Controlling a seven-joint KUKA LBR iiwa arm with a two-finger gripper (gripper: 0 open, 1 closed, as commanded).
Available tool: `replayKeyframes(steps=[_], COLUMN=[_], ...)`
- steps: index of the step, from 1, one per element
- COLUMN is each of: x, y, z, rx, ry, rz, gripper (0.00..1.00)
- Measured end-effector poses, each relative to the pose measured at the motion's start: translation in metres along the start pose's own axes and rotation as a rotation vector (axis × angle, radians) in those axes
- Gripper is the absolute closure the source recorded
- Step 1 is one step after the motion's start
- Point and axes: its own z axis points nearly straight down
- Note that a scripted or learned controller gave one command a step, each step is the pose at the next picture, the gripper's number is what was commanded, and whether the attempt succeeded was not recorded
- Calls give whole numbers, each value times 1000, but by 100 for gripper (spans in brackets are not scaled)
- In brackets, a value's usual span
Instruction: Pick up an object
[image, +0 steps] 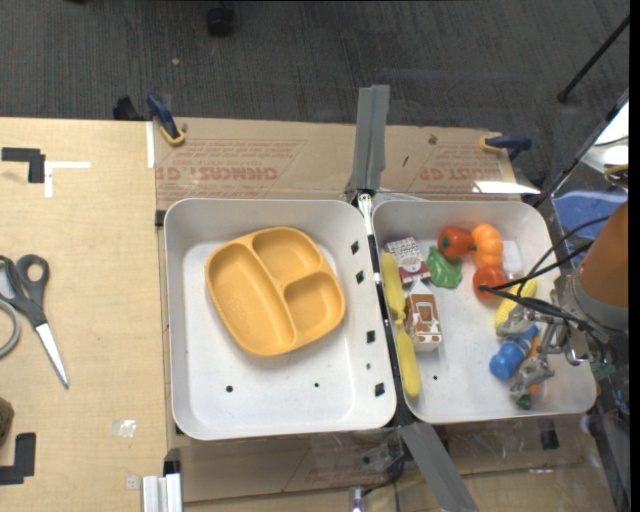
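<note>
- We see scissors (38, 310) on the bench at far left
- A yellow plate (275, 290) with three sections lies in the left bin (190, 400)
- In the right bin (470, 395) we find two bananas (392, 285) by the left wall, a small carton (424, 322), green, orange and red toys (470, 255), and a blue object (508, 359)
- The gripper (530, 375) hangs at the bin's right side beside the blue object; we cannot tell its state
</note>
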Motion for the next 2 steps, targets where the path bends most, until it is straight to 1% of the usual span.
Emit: replayKeyframes(steps=[1,2], x=[-3,-3], y=[4,3], z=[-10,-10], rx=[-2,-2], ry=[-4,-5], rz=[-7,-7], gripper=[100,0])
